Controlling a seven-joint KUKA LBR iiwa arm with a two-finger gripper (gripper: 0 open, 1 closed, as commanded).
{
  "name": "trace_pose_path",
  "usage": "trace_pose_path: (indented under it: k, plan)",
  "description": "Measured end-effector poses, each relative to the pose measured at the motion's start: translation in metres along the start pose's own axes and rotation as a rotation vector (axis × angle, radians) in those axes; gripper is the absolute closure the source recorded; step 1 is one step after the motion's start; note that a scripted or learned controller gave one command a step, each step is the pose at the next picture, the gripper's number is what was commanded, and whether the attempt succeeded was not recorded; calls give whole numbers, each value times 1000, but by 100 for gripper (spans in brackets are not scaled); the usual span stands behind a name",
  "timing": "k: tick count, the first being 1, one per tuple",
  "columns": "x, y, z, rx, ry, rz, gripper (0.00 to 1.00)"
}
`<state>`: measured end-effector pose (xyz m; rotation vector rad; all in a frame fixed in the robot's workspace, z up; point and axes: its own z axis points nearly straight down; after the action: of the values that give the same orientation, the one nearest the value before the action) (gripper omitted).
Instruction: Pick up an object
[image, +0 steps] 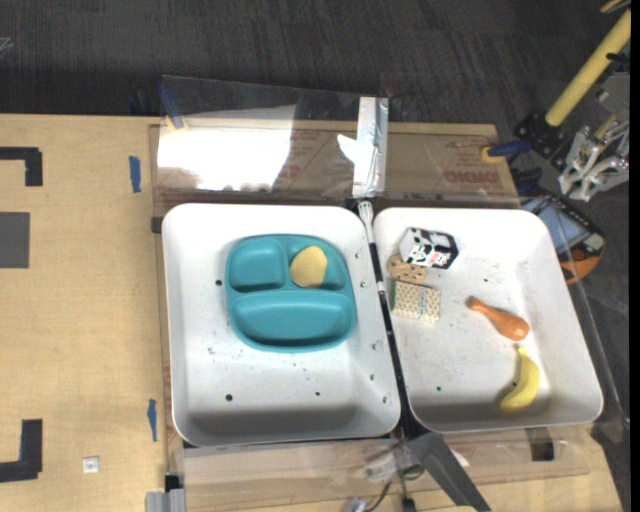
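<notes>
I cannot tell how my claw stands. In the right white bin (560, 290) lie a yellow banana (521, 384), an orange carrot-shaped toy (498, 318) and patterned small blocks (420, 275). I judge the banana best: it lies apart, so I should descend across its narrow width.

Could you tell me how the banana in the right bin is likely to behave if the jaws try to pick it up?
The banana looks smooth and curved, so it may slip or pivot. It lies near the right bin corner, which could crowd the approach. It is probably a light toy.
</notes>
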<state>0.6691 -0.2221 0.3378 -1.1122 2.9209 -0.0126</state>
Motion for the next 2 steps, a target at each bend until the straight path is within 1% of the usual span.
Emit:
trace_pose_path:
  k: [1, 2]
  plan:
    - [0, 0, -35, -4, 2, -156, 100]
    - [1, 2, -7, -15, 6, -209, 100]
